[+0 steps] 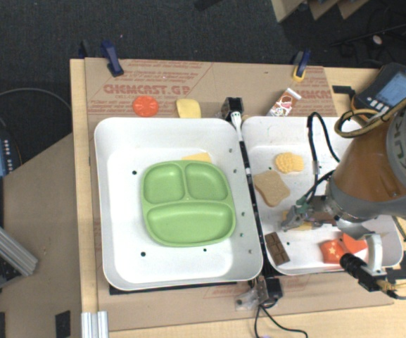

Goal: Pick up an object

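arm (pixel 371 182) over right bin (pixel 308 259) | end effector (pixel 297 217) state unclear | plywood bench (pixel 153 83) | dark carpet (pixel 34 27)

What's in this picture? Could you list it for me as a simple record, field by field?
left bin: holds a green divided plate, with a yellow piece at its far edge
right bin: holds a yellow waffle-like piece, a tan slice, a brown bar and an orange item
bench behind bins: orange disc, yellow block, small packet
arm: over the right bin
gripper: low over the bin floor, grip unclear
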You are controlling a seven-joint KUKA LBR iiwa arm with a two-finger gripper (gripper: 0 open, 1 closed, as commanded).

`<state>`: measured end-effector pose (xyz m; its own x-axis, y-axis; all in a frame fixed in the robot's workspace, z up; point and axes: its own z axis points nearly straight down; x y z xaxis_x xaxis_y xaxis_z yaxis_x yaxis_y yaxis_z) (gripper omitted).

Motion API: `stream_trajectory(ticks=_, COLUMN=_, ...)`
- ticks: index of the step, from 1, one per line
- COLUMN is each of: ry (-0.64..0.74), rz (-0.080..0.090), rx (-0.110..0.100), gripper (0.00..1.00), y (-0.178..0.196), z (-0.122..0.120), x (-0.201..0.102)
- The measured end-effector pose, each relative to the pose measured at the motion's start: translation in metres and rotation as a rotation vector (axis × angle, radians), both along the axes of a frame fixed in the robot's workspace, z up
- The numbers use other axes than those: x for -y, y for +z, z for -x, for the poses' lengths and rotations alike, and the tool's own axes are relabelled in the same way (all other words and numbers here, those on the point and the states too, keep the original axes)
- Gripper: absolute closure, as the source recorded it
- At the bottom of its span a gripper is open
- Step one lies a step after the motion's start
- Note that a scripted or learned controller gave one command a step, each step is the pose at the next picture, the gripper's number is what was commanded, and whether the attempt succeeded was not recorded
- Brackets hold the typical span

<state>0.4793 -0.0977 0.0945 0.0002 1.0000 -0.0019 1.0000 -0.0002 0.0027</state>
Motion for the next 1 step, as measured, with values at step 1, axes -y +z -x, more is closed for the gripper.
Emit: stream_trajectory(ticks=1, ry=0.011, rz=-0.003, rx=0.012, gripper=1.00, y=0.0962, z=-0.0633, x=-0.0642)
